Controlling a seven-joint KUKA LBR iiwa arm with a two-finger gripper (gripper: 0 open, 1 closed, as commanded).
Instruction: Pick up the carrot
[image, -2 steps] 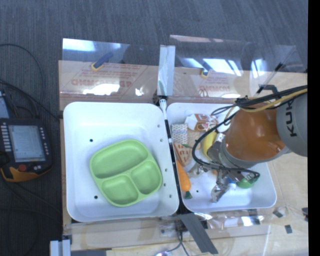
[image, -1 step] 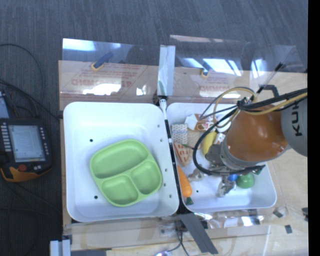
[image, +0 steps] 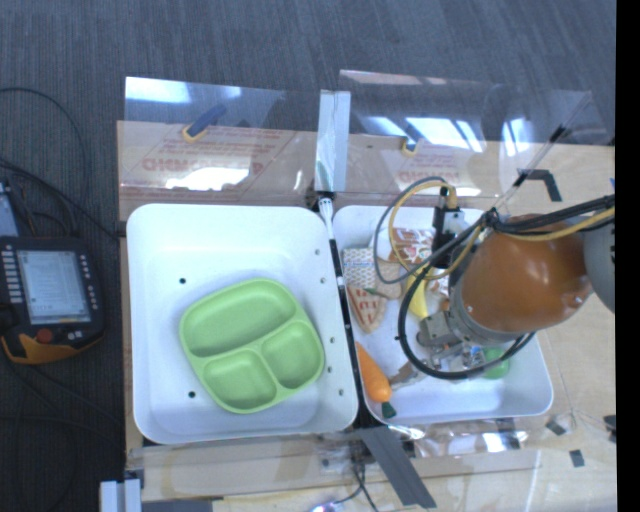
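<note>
Carrot (image: 373, 378) lies at front-left corner of right bin (image: 520, 398), orange body with green tip toward front, just beside divider between bins. Gripper (image: 447, 352) hangs below orange wrist band (image: 520, 283) (black cables looping around it), low over right bin's middle, near carrot; grip state cannot tell. Food packets (image: 364, 292) lie behind carrot. Left bin (image: 160, 240) bears green compartment plate (image: 253, 345).
</note>
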